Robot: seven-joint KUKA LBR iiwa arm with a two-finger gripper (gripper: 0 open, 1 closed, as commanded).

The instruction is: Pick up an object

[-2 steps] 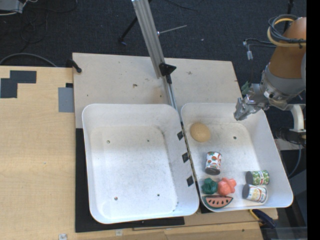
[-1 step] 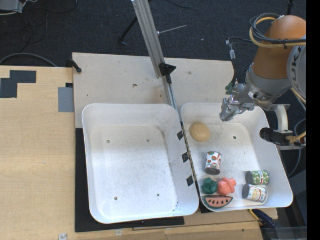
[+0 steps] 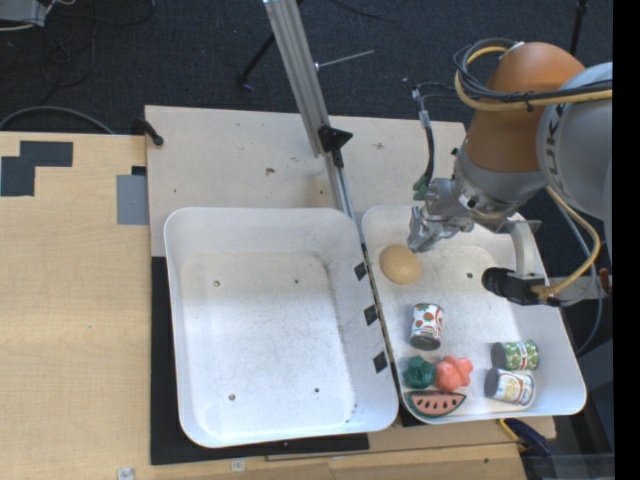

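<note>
My gripper [image 3: 421,236] hangs over the far left part of the right bin [image 3: 560,393], just above and to the right of a tan round bun-like object [image 3: 400,265]. Nothing shows between its metal fingers. Nearer the front lie a small can with red spots [image 3: 426,325], a green leafy toy [image 3: 418,373], an orange-red toy [image 3: 454,371], a watermelon slice [image 3: 438,404], a green can [image 3: 515,355] and a yellow-labelled can [image 3: 510,387].
The left bin [image 3: 200,268] sits beside the right one, parted by a rim with black clips [image 3: 370,313]. A slanted aluminium post [image 3: 305,78] rises behind the bins. The bench's wooden top extends left.
</note>
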